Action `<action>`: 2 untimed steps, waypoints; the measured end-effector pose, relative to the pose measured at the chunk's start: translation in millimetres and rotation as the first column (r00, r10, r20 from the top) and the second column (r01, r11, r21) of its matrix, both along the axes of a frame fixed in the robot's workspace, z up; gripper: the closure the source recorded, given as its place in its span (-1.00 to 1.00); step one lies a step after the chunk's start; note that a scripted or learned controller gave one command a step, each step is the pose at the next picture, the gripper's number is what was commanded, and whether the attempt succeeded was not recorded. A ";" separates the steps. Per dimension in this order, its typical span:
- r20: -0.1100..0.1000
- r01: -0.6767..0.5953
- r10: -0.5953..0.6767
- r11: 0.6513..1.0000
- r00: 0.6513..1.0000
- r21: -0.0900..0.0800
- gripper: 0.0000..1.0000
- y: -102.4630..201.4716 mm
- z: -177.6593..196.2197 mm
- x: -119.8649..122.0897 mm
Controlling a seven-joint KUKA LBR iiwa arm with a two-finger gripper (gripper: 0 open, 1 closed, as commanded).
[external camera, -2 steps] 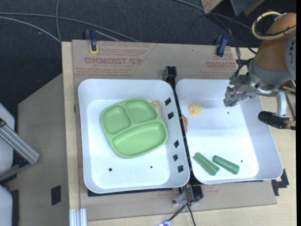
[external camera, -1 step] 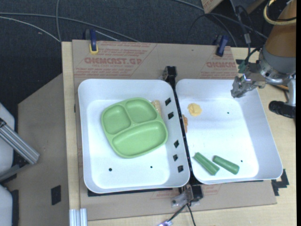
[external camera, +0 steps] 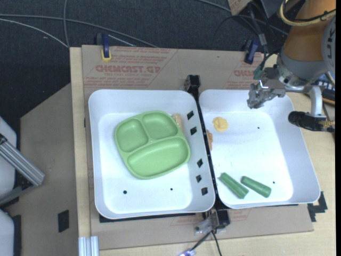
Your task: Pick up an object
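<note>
Over the far right corner of the right bin [external camera: 298, 143], the gripper [external camera: 259, 97] is hanging with its fingers pointing down; they are too small and dark to tell whether they are standing apart or closed, and nothing is showing between them. Above it, the grey wrist and orange band of the arm [external camera: 309, 31] are leaning in from the right.

Right bin, contents:
- Yellow lump [external camera: 220, 124], lying near the far left part of the floor, well apart from the gripper.
- Green stick [external camera: 233, 185], lying near the front edge, its long axis running diagonally from far-left to near-right.
- Second green stick [external camera: 256, 186], lying just beside the first, pointing the same way.

Left bin [external camera: 101, 143], contents:
- Green divided plate [external camera: 152, 143], sitting flat near the middle, tilted slightly askew.
- Tan item [external camera: 177, 121], peeking out at the plate's far right edge.

Both bins are resting side by side on a cardboard sheet [external camera: 133, 63].
</note>
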State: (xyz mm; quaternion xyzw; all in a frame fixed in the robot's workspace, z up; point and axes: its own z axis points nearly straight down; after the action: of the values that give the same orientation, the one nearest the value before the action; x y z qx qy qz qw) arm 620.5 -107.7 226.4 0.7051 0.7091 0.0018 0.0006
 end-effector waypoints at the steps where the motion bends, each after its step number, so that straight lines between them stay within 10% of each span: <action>1: -0.004 0.000 0.000 1.000 1.000 0.001 1.00 47.0 7.3 -3.6; 2: -0.005 -0.001 0.001 1.000 1.000 0.001 1.00 100.7 -1.2 3.5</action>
State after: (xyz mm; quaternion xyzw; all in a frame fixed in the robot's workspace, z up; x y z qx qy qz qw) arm 624.0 -7.0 225.3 0.7049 0.7093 0.0003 -0.0015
